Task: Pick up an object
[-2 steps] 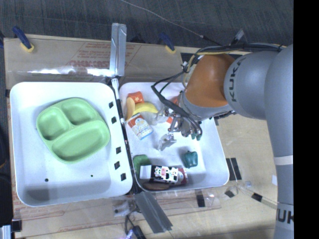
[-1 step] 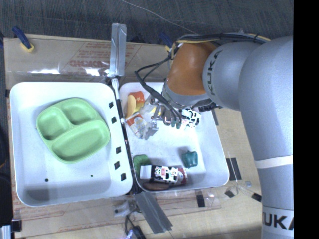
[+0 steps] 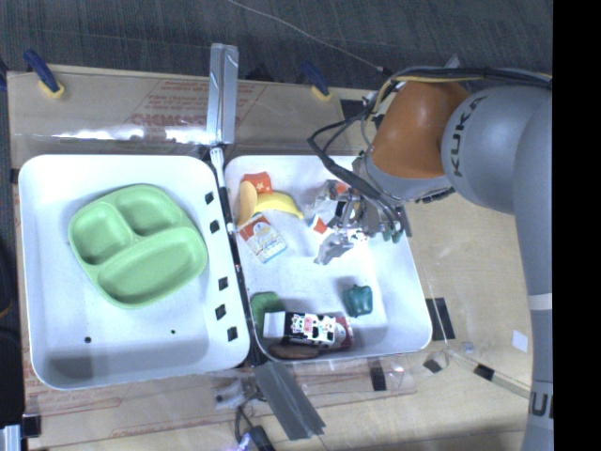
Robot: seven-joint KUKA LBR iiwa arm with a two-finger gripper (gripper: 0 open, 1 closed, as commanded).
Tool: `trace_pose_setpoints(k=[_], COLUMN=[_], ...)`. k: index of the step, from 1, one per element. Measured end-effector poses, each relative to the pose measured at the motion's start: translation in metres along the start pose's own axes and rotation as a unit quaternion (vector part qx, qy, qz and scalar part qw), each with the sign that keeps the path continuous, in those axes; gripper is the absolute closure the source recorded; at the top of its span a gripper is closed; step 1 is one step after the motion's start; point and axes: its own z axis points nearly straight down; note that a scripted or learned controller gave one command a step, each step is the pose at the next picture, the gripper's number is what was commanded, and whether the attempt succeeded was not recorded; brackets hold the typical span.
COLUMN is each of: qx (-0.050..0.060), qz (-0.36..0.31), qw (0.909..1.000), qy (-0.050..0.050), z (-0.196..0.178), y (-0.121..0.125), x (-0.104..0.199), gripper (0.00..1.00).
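Small toys and food packets [image 3: 266,238] scattered in right white bin [image 3: 404,280], gripper [image 3: 340,238] low among them, finger state unclear, green divided plate [image 3: 138,242] in left bin [image 3: 38,252]

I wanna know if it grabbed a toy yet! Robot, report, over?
Gripper low in right bin, fingers unclear. Nothing seen held. Banana and teal toy lie close by.

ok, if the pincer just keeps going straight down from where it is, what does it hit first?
Probably the bare floor of the right white bin, with the pincer above it. The small teal block and yellow banana-shaped toy lie off to the sides. Depth is unclear from this slanted view.
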Motion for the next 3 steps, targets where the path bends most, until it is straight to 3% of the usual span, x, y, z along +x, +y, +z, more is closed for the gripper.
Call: trace_pose_setpoints(k=[1, 2, 3], qx=[0.001, 0.003, -0.001], qz=[-0.045, -0.046, 0.139], qw=[0.9990, 0.9989, 0.9902], qy=[0.000, -0.003, 0.000], z=[0.016, 0.003, 0.017], y=[0.075, 0.073, 0.085], x=[-0.016, -0.018, -0.036], gripper=[0.00, 1.00, 1.00])
